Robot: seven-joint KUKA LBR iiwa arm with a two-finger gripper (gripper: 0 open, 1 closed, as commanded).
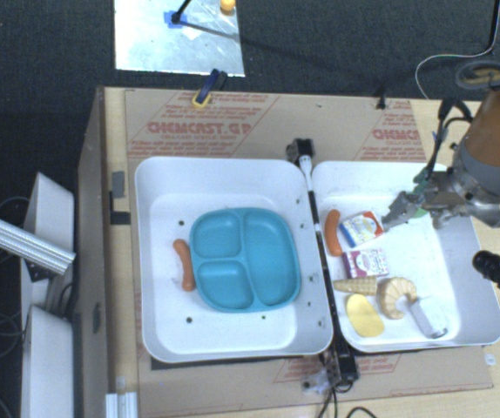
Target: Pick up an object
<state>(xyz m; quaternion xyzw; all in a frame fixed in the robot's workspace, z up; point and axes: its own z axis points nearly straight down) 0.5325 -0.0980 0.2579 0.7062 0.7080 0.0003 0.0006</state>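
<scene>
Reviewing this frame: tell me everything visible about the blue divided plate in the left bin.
The blue divided plate is a rounded-rectangle tray, light blue and smooth like plastic, moulded into three compartments: two along the far side and a wider one nearer the camera at left. Nothing lies in any compartment. It sits flat on the floor of the left bin, turned slightly askew to the bin's walls. An orange sausage lies just beside its left edge; whether they touch cannot be told.

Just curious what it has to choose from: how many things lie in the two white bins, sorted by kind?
Sausages: 2
Small packets: 2
Blue divided plate: 1
Ice cream cone: 1
Yellow piece: 1
Croissant: 1
Grey utensil: 1
Total: 9
</scene>
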